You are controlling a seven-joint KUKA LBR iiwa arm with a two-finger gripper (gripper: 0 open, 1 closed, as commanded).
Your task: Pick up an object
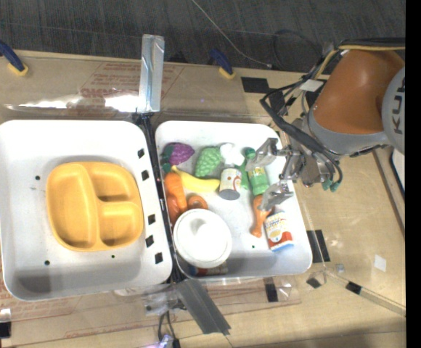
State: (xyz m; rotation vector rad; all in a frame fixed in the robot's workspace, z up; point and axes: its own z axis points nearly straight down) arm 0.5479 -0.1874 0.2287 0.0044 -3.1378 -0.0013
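Observation:
My gripper (272, 171) hangs over the right side of the right bin (268, 256), fingers spread open with nothing between them. One finger (266, 149) is near a green bottle (258, 175); the other finger (277, 193) is above an orange carrot (258, 216). Beside them lie a small can (230, 182), a white ketchup-style bottle with a red label (277, 230), a green broccoli-like toy (209, 161), a purple grape bunch (178, 153), a yellow banana (194, 183) and a white bowl (202, 238).
The left bin (22, 143) holds a yellow divided tray (94, 203). A taped divider (152, 187) runs between the bins. Cables (283, 100) trail from the arm's orange band (352, 93) above the right bin's far corner.

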